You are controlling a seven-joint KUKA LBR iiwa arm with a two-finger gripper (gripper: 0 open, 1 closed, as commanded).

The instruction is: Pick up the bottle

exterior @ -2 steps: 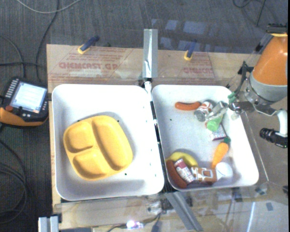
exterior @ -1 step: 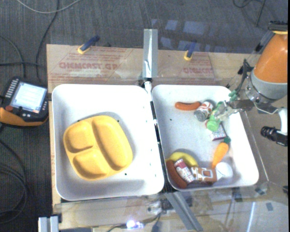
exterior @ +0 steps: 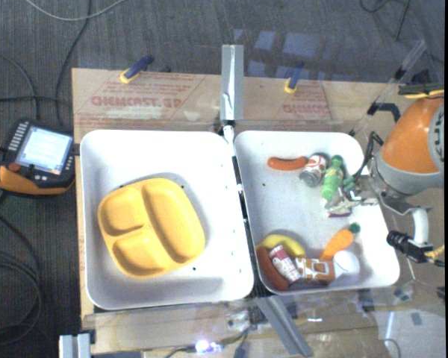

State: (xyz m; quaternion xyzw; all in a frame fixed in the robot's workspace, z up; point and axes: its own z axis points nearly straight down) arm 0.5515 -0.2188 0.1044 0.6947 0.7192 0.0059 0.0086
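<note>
A small green bottle (exterior: 332, 176) lies in the right bin (exterior: 284, 215), near its far right side, next to a crushed can (exterior: 313, 168). A brown bottle with a red and white label (exterior: 285, 265) lies at the bin's near edge. The gripper (exterior: 346, 198) hangs low over the bin just right of and below the green bottle, close to it or touching it. The grey arm with its orange band (exterior: 411, 144) reaches in from the right.
The right bin also holds a red sausage (exterior: 287, 163), a carrot (exterior: 339, 242), a banana (exterior: 281, 241) and a white ball (exterior: 346, 262). The left bin (exterior: 119, 155) holds a yellow divided plate (exterior: 151, 226). A teach pendant (exterior: 34, 157) lies left of the bench.
</note>
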